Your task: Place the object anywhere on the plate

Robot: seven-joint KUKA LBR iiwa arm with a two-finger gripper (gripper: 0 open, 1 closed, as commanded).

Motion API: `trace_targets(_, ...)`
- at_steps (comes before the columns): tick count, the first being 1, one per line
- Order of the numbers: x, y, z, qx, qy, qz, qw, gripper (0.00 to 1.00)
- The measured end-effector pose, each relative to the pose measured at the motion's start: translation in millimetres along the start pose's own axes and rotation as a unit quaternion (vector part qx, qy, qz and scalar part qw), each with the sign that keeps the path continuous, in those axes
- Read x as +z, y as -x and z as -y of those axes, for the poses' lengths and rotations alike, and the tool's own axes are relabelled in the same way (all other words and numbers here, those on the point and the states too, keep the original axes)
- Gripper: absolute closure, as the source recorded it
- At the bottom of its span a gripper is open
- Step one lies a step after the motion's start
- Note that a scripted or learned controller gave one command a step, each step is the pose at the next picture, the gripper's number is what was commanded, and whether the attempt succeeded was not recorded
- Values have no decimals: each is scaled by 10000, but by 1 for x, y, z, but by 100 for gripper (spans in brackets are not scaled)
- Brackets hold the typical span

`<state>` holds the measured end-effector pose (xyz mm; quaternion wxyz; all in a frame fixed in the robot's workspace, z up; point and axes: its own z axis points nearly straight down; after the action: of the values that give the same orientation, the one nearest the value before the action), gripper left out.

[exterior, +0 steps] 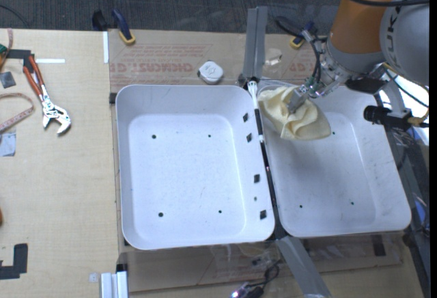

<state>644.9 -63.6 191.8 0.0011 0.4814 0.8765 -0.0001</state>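
Observation:
A crumpled cream cloth (300, 123) lies in the far left corner of the right bin (355, 187), with one edge up against the divider between the bins. My gripper (299, 100) reaches down from the orange-banded wrist (365, 3) onto the cloth's top. Its dark fingers are pinched into the bunched fabric, which rises in folds towards them. The lower part of the cloth still rests on the bin floor.
The left bin (136, 173) lies alongside, across the grey divider rail (262, 153). On the bench to the left are a red-handled wrench (45, 100) and a small white disc (211, 72). Black cables and a fitting (382, 114) hang at the right bin's far side.

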Motion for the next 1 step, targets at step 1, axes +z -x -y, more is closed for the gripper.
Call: trace_targets(1,-40,1,0,-5,0,1,10000,100)
